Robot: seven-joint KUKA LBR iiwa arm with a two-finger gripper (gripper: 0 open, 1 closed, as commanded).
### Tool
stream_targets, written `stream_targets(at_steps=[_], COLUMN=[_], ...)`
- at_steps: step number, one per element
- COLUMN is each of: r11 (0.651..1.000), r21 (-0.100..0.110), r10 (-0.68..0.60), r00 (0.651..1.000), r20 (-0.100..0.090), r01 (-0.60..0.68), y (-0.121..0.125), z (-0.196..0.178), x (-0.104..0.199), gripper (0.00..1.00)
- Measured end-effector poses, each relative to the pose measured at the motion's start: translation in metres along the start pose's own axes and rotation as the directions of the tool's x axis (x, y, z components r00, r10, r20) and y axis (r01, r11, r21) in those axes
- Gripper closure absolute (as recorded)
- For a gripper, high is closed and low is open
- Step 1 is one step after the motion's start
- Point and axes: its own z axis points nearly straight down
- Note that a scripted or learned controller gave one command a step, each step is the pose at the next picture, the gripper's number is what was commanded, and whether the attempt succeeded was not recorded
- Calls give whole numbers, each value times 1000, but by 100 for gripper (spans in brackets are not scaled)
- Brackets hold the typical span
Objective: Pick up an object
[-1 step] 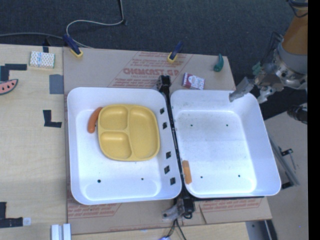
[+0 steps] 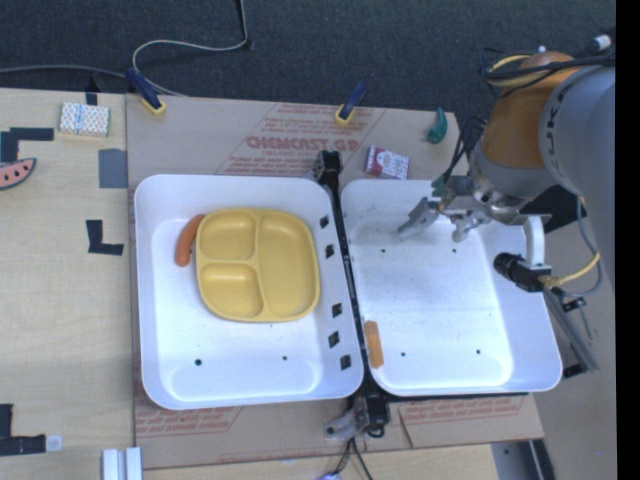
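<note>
Gripper [image 2: 437, 223] hovering over the far end of the right bin [image 2: 520, 363], fingers spread, nothing between them. Small orange piece [image 2: 373, 343] lying at that bin's near-left edge, well apart from the gripper. Beyond that bin's left wall, yellow divided plate [image 2: 258, 265], orange sausage [image 2: 185, 240] touching its far-left rim.

A pale wooden bench [image 2: 60, 298] under printed cardboard [image 2: 290, 143], dark carpet [image 2: 330, 28] beyond.
</note>
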Motion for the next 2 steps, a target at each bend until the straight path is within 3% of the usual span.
stream_targets(at_steps=[1, 2], r11=[1000, 1000], r21=[-4, -6], r10=[0, 0], r00=[1000, 1000], r20=[2, 3], r01=[0, 0], y=[10, 10], z=[70, 60], x=[31, 31], gripper=[0, 100])
